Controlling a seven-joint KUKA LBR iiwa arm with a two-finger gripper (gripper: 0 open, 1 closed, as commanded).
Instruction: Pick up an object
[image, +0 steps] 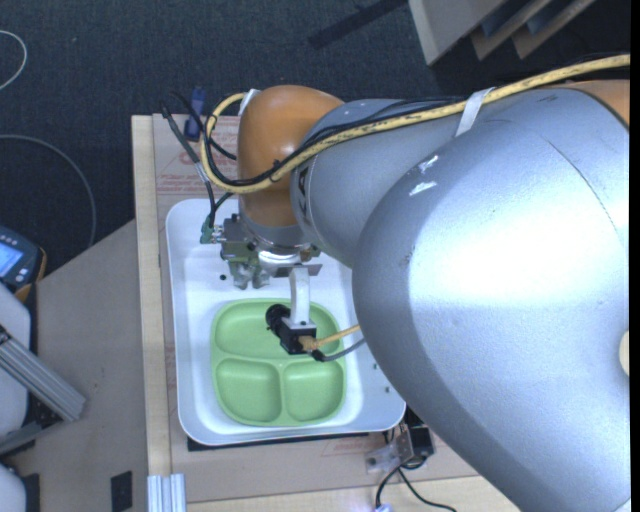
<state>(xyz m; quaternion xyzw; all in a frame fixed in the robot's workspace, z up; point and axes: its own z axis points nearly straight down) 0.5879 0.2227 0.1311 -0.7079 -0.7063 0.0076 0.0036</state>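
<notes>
A light green plate (247, 385) with three compartments lies in the near half of the white bin (190, 330); its compartments look bare. My gripper (243, 277) hangs over the bin's far half, just beyond the plate's far rim and slightly to its left. Nothing shows in the gripper. The orange wrist band (272, 140) sits directly above it.
The arm's big grey body (500, 280) covers the right of the view and hides what lies under it. Loose cables (190, 115) hang at the bench's far left corner. The bench's left edge (145, 300) runs close beside the bin.
</notes>
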